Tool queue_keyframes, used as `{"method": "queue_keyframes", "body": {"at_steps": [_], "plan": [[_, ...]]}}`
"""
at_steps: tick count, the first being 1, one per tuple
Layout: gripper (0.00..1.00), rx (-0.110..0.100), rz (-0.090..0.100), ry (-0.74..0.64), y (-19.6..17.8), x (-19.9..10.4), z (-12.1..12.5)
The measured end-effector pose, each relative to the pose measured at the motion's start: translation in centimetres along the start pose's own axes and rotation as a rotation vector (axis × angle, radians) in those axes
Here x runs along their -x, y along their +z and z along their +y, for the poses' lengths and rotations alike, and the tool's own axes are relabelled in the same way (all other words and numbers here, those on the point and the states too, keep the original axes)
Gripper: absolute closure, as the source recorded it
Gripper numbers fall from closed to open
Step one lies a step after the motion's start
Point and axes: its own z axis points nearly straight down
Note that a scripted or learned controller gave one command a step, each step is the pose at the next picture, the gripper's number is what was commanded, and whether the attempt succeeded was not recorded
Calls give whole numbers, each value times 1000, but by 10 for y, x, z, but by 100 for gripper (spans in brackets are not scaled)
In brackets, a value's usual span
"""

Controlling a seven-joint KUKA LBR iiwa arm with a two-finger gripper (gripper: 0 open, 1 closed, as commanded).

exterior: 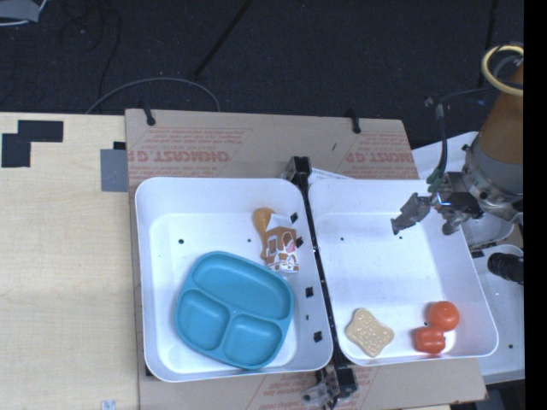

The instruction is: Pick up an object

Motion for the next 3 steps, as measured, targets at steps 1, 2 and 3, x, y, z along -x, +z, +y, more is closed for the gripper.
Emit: {"method": "queue_keyframes", "body": {"at_steps": [1, 2, 3], "plan": [[0, 10, -2, -1, -5, 0, 2], [0, 3, 0, 0, 39, 1, 3], [0, 4, 1, -1, 85, -6, -1]]}}
